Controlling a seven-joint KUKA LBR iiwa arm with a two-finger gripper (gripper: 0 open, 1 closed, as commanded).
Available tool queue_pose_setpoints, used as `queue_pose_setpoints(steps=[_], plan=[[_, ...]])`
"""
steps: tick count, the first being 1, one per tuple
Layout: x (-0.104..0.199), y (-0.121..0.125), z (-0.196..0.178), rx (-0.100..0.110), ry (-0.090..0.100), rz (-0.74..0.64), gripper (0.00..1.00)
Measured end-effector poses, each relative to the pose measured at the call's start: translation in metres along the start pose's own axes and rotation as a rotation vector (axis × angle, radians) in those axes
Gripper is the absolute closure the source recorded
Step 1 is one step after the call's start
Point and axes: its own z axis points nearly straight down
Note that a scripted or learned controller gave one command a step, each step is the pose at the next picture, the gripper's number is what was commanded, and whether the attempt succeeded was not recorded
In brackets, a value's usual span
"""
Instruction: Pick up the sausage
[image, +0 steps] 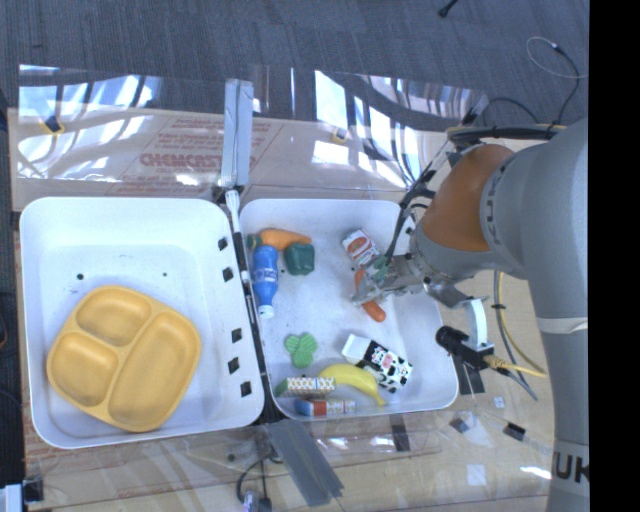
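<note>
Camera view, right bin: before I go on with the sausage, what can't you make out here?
- Gripper: too small and cluttered to read how it stands; the wrist covers it from the right.
- Sausage: its upper end runs under the gripper, so any contact is unclear.
- Red-and-white packet: print too small to read.
- Cow toy: partly tucked against the banana.
- Arm: cut off by the view's right side.

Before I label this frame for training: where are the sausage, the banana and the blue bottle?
sausage (373, 311): camera view, its middle.
banana (352, 380): camera view, middle of the curve.
blue bottle (264, 277): camera view, its body.
</note>
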Motion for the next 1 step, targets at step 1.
queue_pose_setpoints(steps=[1], plan=[[0.0604, 0.0002, -0.1344, -0.002, 0.0, 0.003, 1.0]])
